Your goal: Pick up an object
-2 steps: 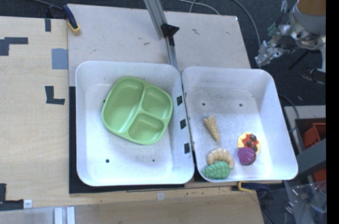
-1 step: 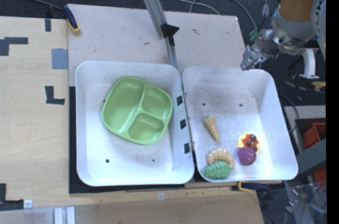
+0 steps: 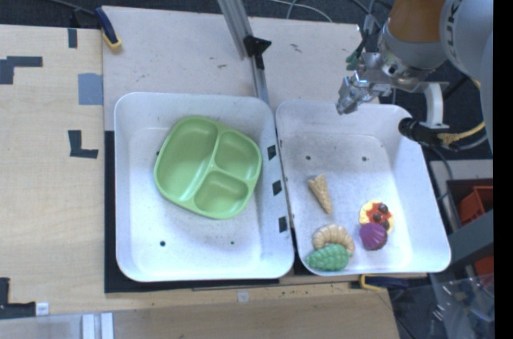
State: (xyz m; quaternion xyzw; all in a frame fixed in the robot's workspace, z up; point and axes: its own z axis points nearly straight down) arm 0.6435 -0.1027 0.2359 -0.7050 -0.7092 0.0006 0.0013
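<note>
The tool (image 3: 350, 102) hangs over the far rim of the right shallow white bin (image 3: 417, 169), nothing visible between its parts; whether they stand apart or together I cannot tell from this slant.

The candidates all lie well below the tool in the picture, toward the near end of that bin. Closest to it is a small tan cone-shaped toy pastry (image 3: 321, 192), lying alone on bare floor. Farther off, by the near wall, sit 4 more toy foods: a beige ridged croissant-like piece (image 3: 333, 235) touching a green knobbly bunch (image 3: 329, 256), and, to their right, a yellow round piece with dark dots (image 3: 376, 212) touching a purple rounded piece (image 3: 373, 236).

The cone looks the easiest pick — likely light, hollow, stiff plastic, somewhat slick, so a grip across its wider middle should hold better than one at the tapered tip. The clustered pieces risk a double catch.

Left of the tool, in the other white bin (image 3: 132, 193), rests a light green 3-compartment plastic plate (image 3: 208, 167) — broad and shallow, awkward to pinch except at its rim.
</note>
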